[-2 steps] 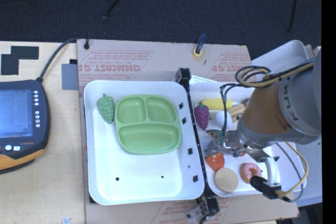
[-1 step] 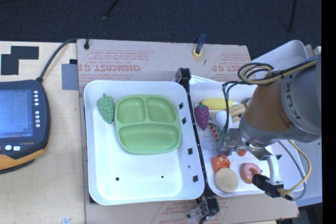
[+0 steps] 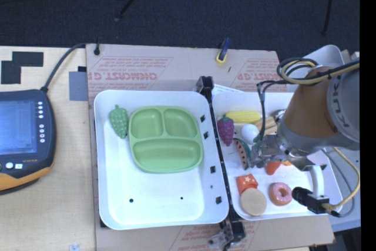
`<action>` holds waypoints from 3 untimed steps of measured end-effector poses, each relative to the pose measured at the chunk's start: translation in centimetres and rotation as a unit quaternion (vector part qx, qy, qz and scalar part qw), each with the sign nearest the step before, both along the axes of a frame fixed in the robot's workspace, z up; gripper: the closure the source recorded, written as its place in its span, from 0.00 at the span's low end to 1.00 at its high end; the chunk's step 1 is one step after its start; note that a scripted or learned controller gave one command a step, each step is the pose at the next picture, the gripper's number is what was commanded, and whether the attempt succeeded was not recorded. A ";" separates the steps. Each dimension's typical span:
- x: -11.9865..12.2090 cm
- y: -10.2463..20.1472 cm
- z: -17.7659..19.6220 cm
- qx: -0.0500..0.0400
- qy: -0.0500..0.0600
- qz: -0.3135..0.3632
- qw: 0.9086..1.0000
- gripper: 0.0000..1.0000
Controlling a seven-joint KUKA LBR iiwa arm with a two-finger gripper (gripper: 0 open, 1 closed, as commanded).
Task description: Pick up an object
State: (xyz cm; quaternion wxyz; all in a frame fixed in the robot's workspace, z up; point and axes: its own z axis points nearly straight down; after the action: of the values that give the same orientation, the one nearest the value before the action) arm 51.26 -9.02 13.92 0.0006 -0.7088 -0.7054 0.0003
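Overhead, arm [image 3: 317,111] bent down into right bin [image 3: 335,185]; gripper [image 3: 261,157] low among toy food, grip unclear.

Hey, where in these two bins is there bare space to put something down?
The left bin has a wide bare strip along its near edge, below the green tray, and a narrower one beside the green grapes. The right bin is crowded: corn, purple grapes, donut, and the arm above.
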 end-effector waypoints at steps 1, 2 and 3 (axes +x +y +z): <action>-0.5 -0.1 4.2 0.000 0.000 0.002 1.000 1.00; -0.5 -0.1 9.0 0.000 -0.001 0.003 1.000 1.00; 0.3 4.7 8.5 0.001 0.001 0.004 1.000 1.00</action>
State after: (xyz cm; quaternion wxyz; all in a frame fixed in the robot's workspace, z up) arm 51.61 -4.37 22.38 0.0019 -0.7059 -0.7083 0.0007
